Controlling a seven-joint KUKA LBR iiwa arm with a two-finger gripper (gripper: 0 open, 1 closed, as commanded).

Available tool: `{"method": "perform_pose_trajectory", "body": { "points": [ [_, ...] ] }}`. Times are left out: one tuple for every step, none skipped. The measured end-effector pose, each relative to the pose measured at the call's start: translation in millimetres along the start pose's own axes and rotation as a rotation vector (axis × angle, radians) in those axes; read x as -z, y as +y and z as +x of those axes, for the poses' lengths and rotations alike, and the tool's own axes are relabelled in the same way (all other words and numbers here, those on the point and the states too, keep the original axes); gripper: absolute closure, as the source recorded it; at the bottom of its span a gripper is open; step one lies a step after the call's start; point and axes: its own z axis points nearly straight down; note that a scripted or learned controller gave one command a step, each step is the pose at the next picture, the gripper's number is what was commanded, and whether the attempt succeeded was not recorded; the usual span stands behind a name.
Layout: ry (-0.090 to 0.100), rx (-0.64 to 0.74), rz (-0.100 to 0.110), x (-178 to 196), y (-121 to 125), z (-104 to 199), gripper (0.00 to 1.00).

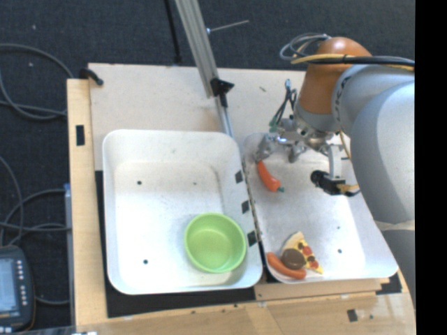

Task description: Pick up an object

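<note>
An orange toy carrot [268,176] with a green tip lies near the back left of the right bin [335,222]. My gripper [279,149] hangs just behind and above the carrot, fingers spread apart with nothing between them. Its left finger [264,147] is close over the carrot's rear end. A green bowl [215,241] sits at the front right of the left bin [133,187]. A toy pizza slice [303,248] and a red sausage [286,266] lie in the right bin's front left corner.
A slanted aluminium post [198,33] rises behind the bins, with its foot near the wall between them. The grey arm [377,138] covers the right bin's back right. A black part on the wrist [328,181] hangs over the right bin.
</note>
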Motion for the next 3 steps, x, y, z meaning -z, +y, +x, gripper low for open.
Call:
{"method": "perform_pose_trajectory", "body": {
  "points": [
    [-0.002, 0.001, -0.003, 11.8, 0.7, -0.9, 1.00],
    [0.005, 0.000, -0.011, 72.8, -5.1, -5.5, 1.00],
    [0.004, 0.001, -0.013, 138.7, -3.4, -6.7, 1.00]
  ]
}}
